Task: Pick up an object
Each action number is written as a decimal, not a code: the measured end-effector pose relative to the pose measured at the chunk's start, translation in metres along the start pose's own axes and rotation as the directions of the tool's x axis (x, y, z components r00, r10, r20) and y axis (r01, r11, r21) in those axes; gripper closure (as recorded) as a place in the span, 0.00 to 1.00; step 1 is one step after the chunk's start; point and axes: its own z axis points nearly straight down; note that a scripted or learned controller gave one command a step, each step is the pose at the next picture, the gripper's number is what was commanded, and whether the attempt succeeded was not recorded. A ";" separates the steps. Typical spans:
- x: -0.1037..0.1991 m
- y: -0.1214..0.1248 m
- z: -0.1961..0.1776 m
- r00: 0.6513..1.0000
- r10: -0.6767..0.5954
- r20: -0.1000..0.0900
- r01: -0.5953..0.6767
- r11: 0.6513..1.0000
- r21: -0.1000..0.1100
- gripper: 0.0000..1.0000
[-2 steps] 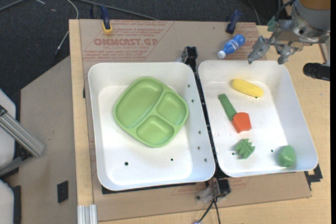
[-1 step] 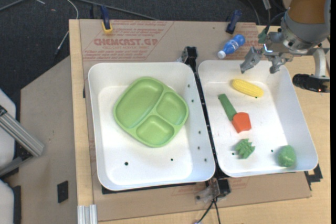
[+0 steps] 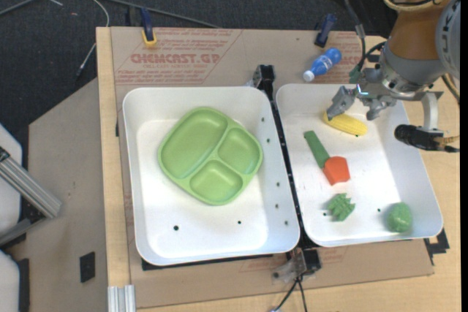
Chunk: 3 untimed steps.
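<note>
Item 1: small black clamp with trailing cables, at the near edge of the tabletop where the two bins meet, far below and left of the tool.

Item 2: round green plastic lump, perhaps a toy vegetable, in the near corner of the right white bin, well below the tool.

Item 3: spiky green plastic sprig, below the tool and slightly left.

Item 4: orange plastic carrot with long green top, just below and left of the tool, lying slantwise.

Item 5: yellow plastic banana-shaped toy, directly beneath the tool, near the far wall of the right bin. Judged light, stiff, smooth and somewhat slippery; best taken across its narrow middle, fingers either side of the curve, not at the tapered ends.

Item 6: two-finger metal tool on the grey and orange arm, poised over the banana. Fingers appear spread apart, one toward the toy's left end, one to its right; nothing sits between them.

Item 7: pale green three-compartment plastic tray, in the left white bin, well left of the tool.

Item 8: small clear bottle with blue cap, on the brown cardboard, beyond the tool and left.
</note>
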 end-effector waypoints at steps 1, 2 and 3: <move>-0.004 -0.008 0.047 1.000 0.000 0.000 0.000 1.000 0.000 0.00; -0.004 -0.005 0.032 1.000 -0.001 0.001 0.001 1.000 -0.009 1.00; -0.006 0.004 -0.031 1.000 -0.002 0.004 0.002 1.000 -0.017 1.00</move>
